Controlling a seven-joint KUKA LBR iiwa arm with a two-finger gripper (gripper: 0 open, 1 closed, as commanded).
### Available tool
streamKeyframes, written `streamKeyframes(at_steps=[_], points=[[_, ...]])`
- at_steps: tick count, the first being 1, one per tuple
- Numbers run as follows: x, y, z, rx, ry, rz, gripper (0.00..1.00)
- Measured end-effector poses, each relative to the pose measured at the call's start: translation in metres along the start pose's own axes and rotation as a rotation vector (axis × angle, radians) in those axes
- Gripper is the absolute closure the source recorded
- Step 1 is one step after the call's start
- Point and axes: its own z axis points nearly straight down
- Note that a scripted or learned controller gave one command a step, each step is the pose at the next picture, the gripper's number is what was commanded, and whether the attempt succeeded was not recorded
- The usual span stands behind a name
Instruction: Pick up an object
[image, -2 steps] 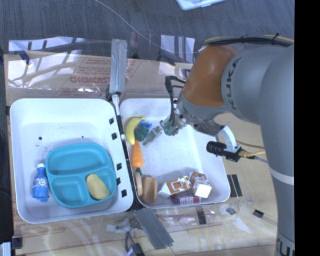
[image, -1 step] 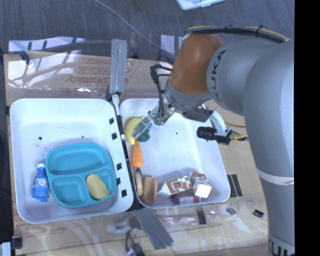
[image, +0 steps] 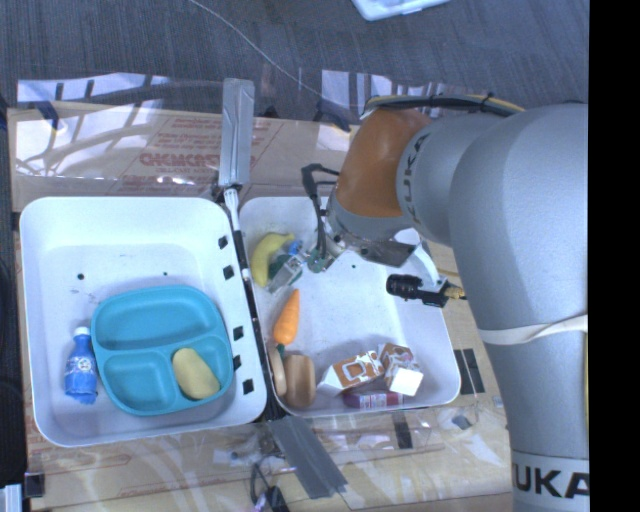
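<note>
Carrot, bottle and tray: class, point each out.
carrot (image: 287, 316), camera view, middle of its orange body
bottle (image: 81, 367), camera view, its blue label
tray (image: 150, 325), camera view, its bare upper compartment

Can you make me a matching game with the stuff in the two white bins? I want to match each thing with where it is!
Things:
1. blue bottle
2. yellow potato
3. carrot
4. banana

Places:
A. top left corner of the right bin, next to the gripper
B. in a compartment of the blue tray
C. left bin, beside the tray's left edge
D. right bin, just below the banana

Pairs: 1-C, 2-B, 3-D, 4-A
</note>
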Motion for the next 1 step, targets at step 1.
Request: streamKeyframes(at_steps=[1], points=[[-0.0016, 0.0035, -0.0158, -0.008, -0.007, -0.004, 1.00]])
